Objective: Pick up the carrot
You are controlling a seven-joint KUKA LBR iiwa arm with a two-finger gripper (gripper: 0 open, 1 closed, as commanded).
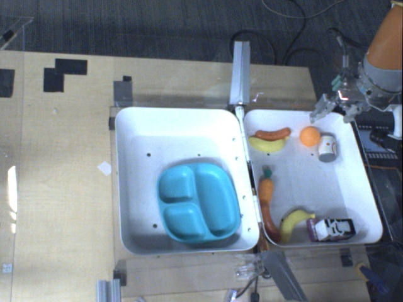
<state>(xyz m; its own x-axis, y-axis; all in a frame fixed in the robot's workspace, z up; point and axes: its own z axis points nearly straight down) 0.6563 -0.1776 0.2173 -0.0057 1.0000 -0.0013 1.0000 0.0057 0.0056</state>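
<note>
Clearly the largest things set the limits. The left bin (132, 168) bears a blue divided plate (198, 201) and plays no part in the pick; the right bin (352, 194) holds everything that matters. The arm (385, 49) reaches in at the upper right, its upper part cut off by the frame, and its gripper (332, 106) hangs over the right bin's far rim with the fingers spread and nothing between them.

The carrot (266, 190) lies well apart from the gripper, against the right bin's left wall, green top pointing away from the camera. That placement is the main risk: one finger would have to come down between carrot and wall, and it looks likely to strike the wall or the rim and spoil the grasp. A second risk is the crowding. A red sausage (269, 224) lies end to end with the carrot, seemingly touching it, and a yellow banana (295, 221) sits just beside that, so a closing grip placed too low could take the wrong thing or push the carrot aside. The carrot's tapered, smooth shape may also let it slip out of the fingers.

Other items stay clear of the path: a purple-and-white carton (330, 229), another banana (267, 145) with a sausage (272, 133) along it, an orange (309, 137) and a small grey can (327, 148).

Hard to make out: whether carrot and lower sausage truly touch, and the gripper's height above the bin.
</note>
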